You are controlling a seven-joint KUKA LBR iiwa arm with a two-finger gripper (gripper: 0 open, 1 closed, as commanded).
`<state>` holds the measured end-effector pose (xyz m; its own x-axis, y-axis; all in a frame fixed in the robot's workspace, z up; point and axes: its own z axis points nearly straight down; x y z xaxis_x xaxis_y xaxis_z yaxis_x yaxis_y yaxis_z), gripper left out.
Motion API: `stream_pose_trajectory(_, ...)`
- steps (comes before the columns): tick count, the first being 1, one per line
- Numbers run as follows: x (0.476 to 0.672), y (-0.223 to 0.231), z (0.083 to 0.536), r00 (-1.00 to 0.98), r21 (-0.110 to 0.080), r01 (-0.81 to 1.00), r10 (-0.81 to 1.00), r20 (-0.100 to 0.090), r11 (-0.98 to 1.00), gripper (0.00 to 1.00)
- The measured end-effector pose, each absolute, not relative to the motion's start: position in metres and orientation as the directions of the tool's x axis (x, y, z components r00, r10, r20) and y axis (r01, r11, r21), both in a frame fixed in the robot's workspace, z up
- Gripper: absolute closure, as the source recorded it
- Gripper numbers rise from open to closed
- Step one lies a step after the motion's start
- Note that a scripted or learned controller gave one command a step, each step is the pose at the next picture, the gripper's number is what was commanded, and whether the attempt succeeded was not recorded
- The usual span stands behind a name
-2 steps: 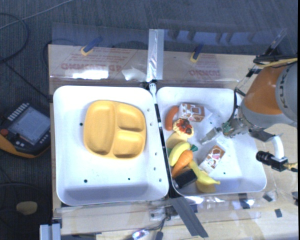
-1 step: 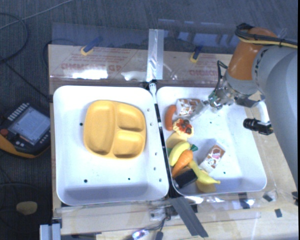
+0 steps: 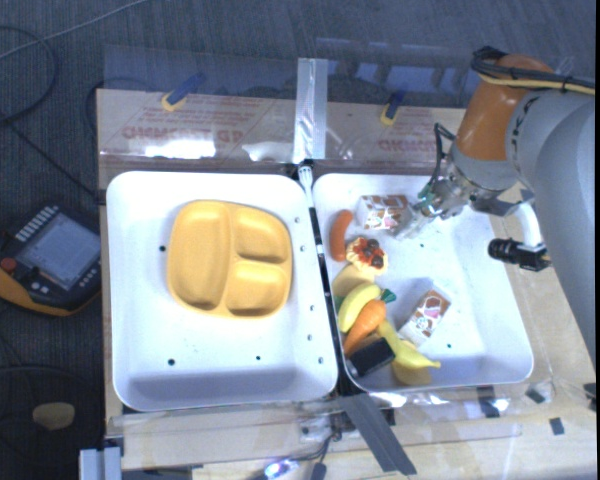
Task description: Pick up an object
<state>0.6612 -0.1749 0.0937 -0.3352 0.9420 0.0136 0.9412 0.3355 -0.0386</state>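
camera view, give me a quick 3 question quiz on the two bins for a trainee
1. True or false: the yellow divided tray lies in the left bin.
2. Which thing is nearest the tool? A) the carrot B) the small carton at the top of the right bin C) the black block
3. Fill in: the banana lies in the ____ bin.

Key: 1 true; 2 B; 3 right
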Motion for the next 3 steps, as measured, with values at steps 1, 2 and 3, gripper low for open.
stream_pose_trajectory(1, 0.669, -0.095, 0.212, -0.166, -0.001, 0.986, 0.986, -0.002, 0.166, 1.0)
stream_pose_trajectory(2, 0.635, -0.107, 0.183, -0.192, -0.005, 0.981, 0.981, -0.002, 0.192, 1.0)
stream_pose_trajectory(3, 0.556, -0.074, 0.228, -0.213, -0.004, 0.977, 0.977, -0.001, 0.213, 1.0)
